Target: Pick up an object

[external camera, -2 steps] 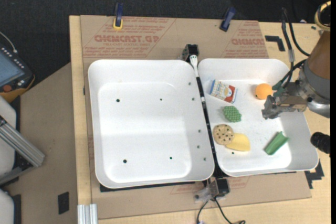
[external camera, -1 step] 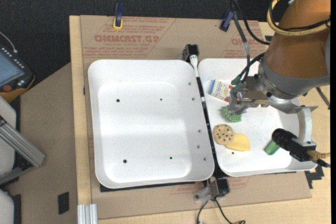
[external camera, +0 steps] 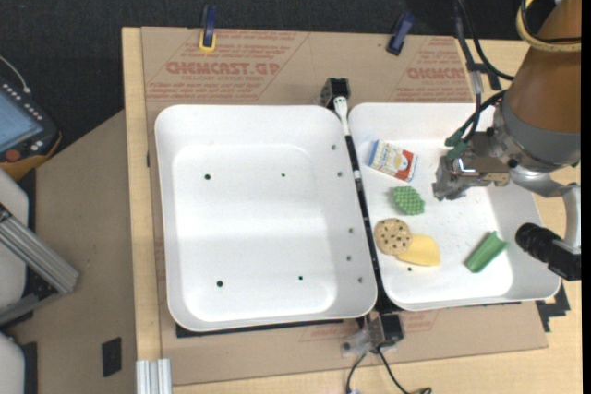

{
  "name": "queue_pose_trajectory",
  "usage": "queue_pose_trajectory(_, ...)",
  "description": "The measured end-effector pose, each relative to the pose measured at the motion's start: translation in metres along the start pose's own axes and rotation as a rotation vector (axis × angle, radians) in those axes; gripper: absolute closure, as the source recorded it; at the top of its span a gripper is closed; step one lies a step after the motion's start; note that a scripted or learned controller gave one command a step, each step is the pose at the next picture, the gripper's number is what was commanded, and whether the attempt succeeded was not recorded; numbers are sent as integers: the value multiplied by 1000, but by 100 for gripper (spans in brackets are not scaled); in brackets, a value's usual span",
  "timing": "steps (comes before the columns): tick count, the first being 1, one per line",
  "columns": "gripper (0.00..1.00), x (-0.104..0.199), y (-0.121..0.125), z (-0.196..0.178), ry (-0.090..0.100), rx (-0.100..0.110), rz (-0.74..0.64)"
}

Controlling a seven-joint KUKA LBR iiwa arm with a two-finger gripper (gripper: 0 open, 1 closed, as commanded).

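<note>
Two white bins sit side by side on the bench (external camera: 138,198). In the right bin (external camera: 443,291), near its front edge, lie a green block (external camera: 484,252), a yellow piece (external camera: 420,251) and a cookie (external camera: 393,236). Further back are a green ball (external camera: 406,199) and a small carton (external camera: 392,160). The gripper (external camera: 451,184) hangs just right of the ball.

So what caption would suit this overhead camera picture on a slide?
Robot gripper hovers over the right bin beside a green scrubber, cookie, carton.
</note>
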State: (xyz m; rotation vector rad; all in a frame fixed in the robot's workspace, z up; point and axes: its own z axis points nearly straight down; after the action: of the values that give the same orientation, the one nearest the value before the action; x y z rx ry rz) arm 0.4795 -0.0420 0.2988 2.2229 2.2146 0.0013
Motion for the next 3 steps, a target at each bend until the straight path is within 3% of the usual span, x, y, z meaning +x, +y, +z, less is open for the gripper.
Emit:
queue_pose_trajectory(1, 100, -58, -1, 13, 0, 5, 3)
queue_pose_trajectory(2, 100, 20, 1, -24, 3, -3, -13)
queue_pose_trajectory(3, 100, -38, 0, -28, -1, 0, 1)
